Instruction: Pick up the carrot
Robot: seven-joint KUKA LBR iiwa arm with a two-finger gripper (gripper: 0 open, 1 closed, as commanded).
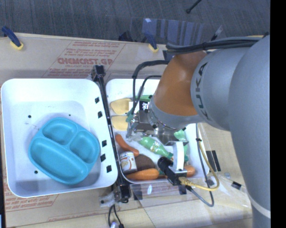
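Camera view: I see the carrot (142, 175) lying at the right bin's (115, 87) near wall just beside a small can (128, 162), and judge it light, stiff, smooth, best pinched mid-length across its width; gripper (142, 127) state I cannot tell.

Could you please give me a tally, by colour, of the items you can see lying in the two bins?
Blue: 1, the divided tray in the left bin
Orange: 3, carrot-like pieces
Pale yellow: 2
Green: 1, bottle
Brown: 1
Labelled can: 1
Total: 9; the arm hides part of the right bin.
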